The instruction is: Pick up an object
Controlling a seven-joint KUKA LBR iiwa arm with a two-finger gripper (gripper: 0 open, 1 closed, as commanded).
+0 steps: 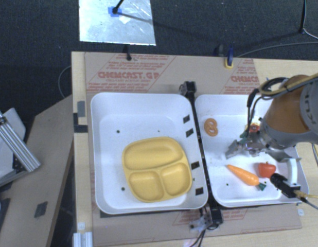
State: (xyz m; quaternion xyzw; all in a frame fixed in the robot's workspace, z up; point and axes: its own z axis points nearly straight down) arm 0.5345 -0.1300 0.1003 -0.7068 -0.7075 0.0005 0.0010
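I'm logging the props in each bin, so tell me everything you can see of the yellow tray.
The yellow tray is a rounded-corner divided plate that looks like smooth moulded plastic, pale yellow all over. It has three compartments: one long one along the far side and two smaller ones along the near side. It lies flat, right side up and turned slightly askew, on the floor of the left bin, toward its near right part. Nothing sits in it.

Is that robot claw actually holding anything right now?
Nothing shows between its fingers. The gripper hovers in the right bin, above the carrot and beside the red toy.
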